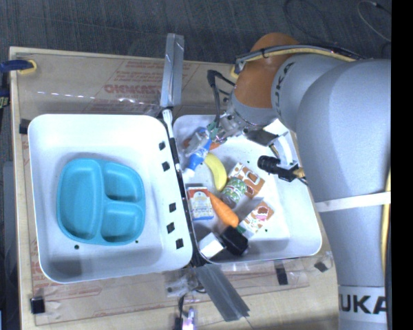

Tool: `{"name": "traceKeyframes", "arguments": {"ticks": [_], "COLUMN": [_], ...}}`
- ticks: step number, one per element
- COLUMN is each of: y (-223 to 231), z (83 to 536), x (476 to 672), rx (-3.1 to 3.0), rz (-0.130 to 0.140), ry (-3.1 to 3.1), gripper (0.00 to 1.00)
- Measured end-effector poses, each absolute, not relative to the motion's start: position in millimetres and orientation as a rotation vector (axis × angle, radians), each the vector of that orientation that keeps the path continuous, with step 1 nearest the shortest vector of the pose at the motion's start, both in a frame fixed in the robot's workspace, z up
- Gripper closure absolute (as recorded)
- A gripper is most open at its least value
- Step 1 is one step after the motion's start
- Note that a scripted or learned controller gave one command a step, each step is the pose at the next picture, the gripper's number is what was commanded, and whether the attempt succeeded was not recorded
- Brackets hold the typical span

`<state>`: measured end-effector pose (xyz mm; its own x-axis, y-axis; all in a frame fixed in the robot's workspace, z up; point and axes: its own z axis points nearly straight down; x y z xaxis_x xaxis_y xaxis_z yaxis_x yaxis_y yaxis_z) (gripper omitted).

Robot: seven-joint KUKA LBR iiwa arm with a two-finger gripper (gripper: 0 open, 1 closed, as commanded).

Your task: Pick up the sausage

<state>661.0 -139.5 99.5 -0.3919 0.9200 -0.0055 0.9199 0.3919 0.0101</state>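
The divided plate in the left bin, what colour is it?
Light blue, a plain turquoise shade; the plate shows clearly in the camera view.

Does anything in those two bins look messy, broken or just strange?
Nothing looks broken or spilled. The right bin is simply cluttered: a banana, a carrot, small cartons and other bits lie jumbled at all angles. The left bin holds one blue tray, lying flat.

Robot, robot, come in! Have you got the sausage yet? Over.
Gripper low in right bin's far corner, among packets. Sausage not identified in the pile. Banana, carrot, cartons crowd the bin.
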Motion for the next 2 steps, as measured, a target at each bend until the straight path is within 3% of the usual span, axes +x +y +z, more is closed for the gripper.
{"name": "traceKeyframes", "arguments": {"ticks": [1, 2], "y": [-176, -162], "z": [94, 137], "x": [658.4, 657.2], "rx": [1.672, 1.636], "rz": [0.001, 0.000], "ry": [2.655, 2.681], "gripper": [0.00, 0.00]}}
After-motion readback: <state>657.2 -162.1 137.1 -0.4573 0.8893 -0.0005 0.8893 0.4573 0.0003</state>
